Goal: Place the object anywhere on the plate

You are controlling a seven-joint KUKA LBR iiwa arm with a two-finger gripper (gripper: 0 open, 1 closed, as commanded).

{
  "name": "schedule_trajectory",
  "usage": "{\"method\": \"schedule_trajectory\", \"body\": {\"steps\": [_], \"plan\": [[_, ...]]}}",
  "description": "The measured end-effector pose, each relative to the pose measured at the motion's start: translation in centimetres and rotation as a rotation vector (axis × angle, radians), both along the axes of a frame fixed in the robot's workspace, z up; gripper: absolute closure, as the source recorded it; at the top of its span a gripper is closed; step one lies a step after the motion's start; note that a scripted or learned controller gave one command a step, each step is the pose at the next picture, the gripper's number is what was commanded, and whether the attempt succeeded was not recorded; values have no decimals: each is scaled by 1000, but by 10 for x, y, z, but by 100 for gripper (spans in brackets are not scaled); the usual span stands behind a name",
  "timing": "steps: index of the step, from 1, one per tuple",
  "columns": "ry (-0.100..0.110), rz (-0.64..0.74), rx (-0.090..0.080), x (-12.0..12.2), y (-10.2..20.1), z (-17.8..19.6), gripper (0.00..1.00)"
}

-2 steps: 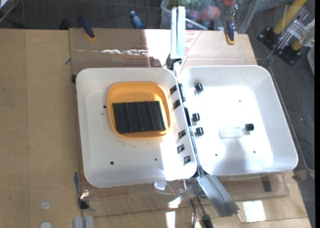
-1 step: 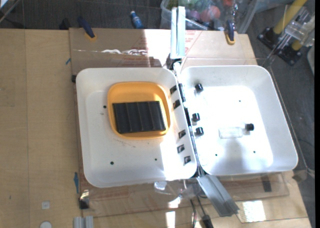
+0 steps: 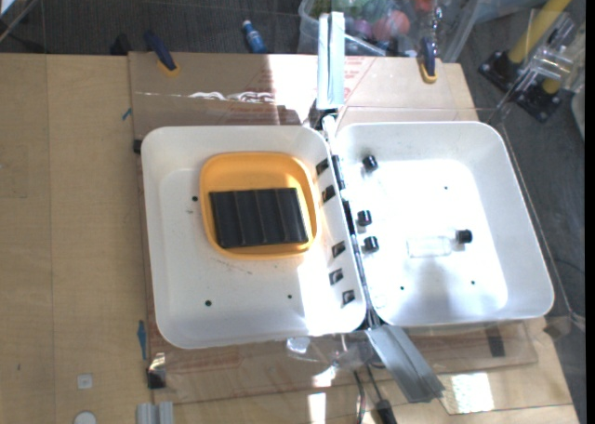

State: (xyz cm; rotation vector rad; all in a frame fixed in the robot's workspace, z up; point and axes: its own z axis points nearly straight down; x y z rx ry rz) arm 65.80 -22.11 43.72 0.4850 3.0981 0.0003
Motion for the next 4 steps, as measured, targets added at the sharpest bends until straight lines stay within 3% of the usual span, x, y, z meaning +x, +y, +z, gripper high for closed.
{"method": "schedule_trajectory", "body": {"steps": [1, 4], "plan": [[-1, 16, 0, 1, 0, 0, 100], [-5, 653, -5, 10, 0, 0, 100]]}}
